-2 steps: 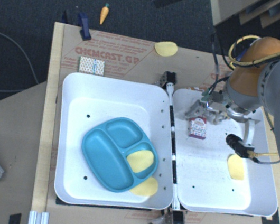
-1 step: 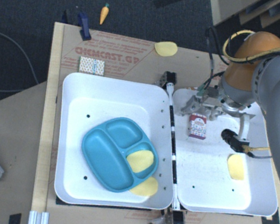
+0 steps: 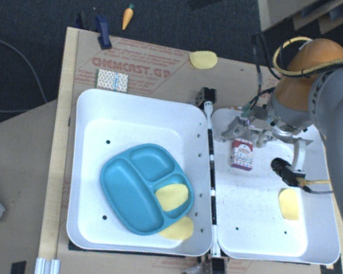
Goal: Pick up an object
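The gripper [image 3: 248, 132] hangs over the right bin [image 3: 252, 236], near its back edge. A small red box [image 3: 242, 156] sits just below it. I cannot tell if the jaws are open.

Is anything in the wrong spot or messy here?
Yes. A yellow piece lies outside both bins on the brown board, and a small orange carrot toy is off on the dark floor. Another yellow piece sits beside the blue tray.
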### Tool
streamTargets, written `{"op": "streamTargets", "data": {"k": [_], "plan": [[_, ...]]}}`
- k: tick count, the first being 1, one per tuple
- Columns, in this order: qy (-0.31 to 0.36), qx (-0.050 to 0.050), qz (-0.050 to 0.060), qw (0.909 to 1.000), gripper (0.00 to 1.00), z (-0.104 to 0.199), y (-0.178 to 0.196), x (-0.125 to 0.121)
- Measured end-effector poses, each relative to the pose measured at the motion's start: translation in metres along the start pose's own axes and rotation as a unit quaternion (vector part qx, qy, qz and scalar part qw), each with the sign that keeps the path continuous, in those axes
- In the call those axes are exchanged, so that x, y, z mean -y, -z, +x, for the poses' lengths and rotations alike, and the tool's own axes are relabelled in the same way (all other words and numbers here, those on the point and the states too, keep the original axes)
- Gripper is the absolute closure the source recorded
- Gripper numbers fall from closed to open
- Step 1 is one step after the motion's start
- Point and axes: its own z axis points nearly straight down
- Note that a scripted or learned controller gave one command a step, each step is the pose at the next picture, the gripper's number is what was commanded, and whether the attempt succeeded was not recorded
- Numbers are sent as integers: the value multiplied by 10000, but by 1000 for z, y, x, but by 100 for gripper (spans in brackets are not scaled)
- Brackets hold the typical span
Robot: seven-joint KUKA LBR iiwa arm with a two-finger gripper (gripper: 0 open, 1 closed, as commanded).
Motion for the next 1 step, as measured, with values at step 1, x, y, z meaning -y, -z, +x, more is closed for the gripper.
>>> {"op": "streamTargets", "data": {"k": [1], "plan": [[-1, 1, 0, 10000, 0, 0, 0, 0]]}}
